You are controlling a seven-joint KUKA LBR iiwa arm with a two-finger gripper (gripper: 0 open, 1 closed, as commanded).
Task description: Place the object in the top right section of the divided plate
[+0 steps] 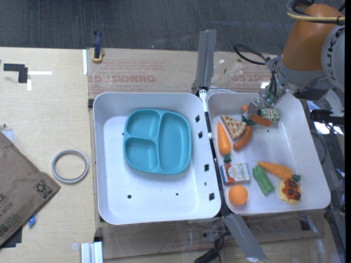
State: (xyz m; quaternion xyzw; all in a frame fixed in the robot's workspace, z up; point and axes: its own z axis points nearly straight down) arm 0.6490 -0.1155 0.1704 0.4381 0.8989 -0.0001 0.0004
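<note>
— Where does the camera sit?
— Above the bench (44,119), looking down at a slant (from some way off) on both bins (104,147), floor behind.

A smooth, matt teal plastic plate (158,141) sits in a glossy white plastic bin (109,201). At nine o'clock, pale wood bench (44,114) with brown cardboard (19,188); glossy plastic toy food (274,170) at three o'clock.

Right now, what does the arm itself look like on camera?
The arm is grey with a rounded orange band above the wrist. Black cables loop over its top and trail toward the gripper, a small dark metal assembly.
</note>
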